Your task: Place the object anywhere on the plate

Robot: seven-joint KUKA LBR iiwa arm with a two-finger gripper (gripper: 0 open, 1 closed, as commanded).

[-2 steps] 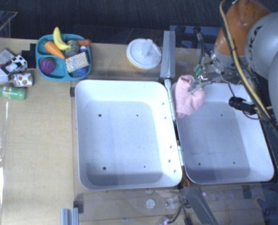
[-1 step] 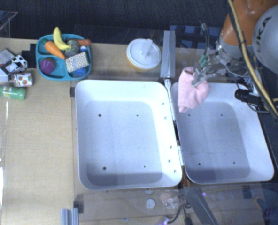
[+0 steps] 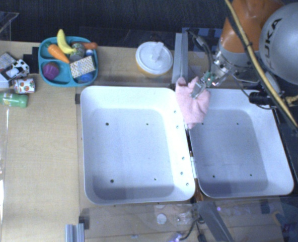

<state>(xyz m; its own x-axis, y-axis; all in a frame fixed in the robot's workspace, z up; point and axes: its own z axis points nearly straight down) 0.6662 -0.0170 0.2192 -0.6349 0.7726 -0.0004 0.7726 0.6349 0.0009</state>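
Two white bins sit side by side on the wooden bench, the left bin [image 3: 134,145] the wider and the right bin [image 3: 239,150] close against it. Over the back left corner of the right bin hangs a pink cloth [image 3: 193,104], its top bunched up in the gripper [image 3: 205,81], whose fingers pinch the cloth so that it dangles across the seam between the bins. The grey arm [image 3: 285,39] with its orange band reaches in from the right. Behind the bins, a white plate with a yellow rim [image 3: 154,58] rests on the bench, well apart from the cloth. Farther left sits a blue tray [image 3: 68,60] of toy food, with small toys beside it.
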